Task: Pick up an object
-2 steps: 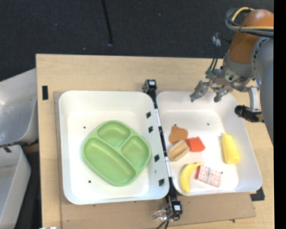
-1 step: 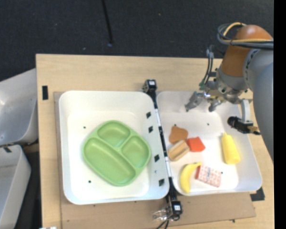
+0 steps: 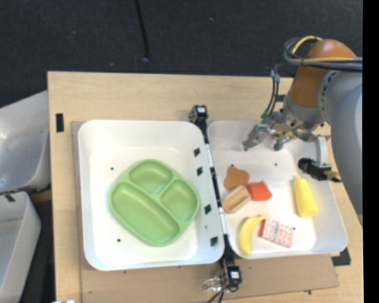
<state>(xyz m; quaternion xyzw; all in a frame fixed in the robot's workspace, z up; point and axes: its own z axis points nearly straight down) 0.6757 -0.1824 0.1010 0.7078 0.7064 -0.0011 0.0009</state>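
My gripper [image 3: 264, 144] hangs over the far part of the right bin [image 3: 331, 229], open, with nothing between its fingers. Nearer the camera, several items lie on the bin floor. A brown piece [image 3: 235, 177] sits just below the gripper, apart from it. Beside it are an orange-red block [image 3: 260, 191] and a tan bread-like piece [image 3: 235, 199]. A yellow banana [image 3: 249, 233] and a pink-and-white packet [image 3: 276, 232] lie at the near edge. A yellow oblong item [image 3: 304, 196] rests on the right side.
The left bin [image 3: 91, 232] holds a green divided plate [image 3: 153, 201]. A ridge with black clips [image 3: 210, 182] separates the two bins. The wooden bench [image 3: 63, 93] surrounds them, and the grey arm [image 3: 341, 106] enters from the right.
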